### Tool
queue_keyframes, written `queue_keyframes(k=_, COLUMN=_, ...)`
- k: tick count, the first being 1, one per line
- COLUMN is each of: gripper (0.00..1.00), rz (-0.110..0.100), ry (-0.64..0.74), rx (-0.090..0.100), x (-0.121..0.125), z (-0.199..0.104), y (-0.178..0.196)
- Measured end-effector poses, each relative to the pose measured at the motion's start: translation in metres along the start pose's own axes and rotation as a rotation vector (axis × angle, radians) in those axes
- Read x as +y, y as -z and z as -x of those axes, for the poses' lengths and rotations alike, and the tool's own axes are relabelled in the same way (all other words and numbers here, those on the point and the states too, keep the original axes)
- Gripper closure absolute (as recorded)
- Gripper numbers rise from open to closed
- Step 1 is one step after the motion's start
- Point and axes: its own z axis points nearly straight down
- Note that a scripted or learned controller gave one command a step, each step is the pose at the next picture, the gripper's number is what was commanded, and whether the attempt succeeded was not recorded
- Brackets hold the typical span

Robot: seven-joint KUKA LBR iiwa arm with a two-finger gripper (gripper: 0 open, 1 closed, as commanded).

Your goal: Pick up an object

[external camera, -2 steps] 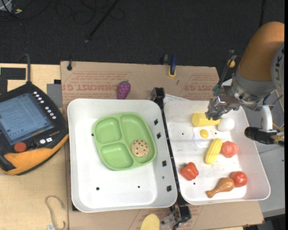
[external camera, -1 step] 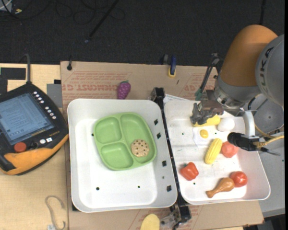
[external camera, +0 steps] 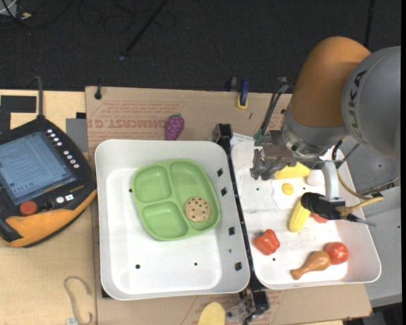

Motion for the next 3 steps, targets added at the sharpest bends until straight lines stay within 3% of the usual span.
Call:
queue_keyframes(k=2, gripper=1.0, rz=0.0, ry=0.0, rx=-0.001, x=-0.019, z=-0.096, y=-0.006)
queue_keyframes(k=3, gripper=1.0, rz=0.001, ry=-0.003, rx=-0.002, x=-0.008, z=-0.107, y=-0.017)
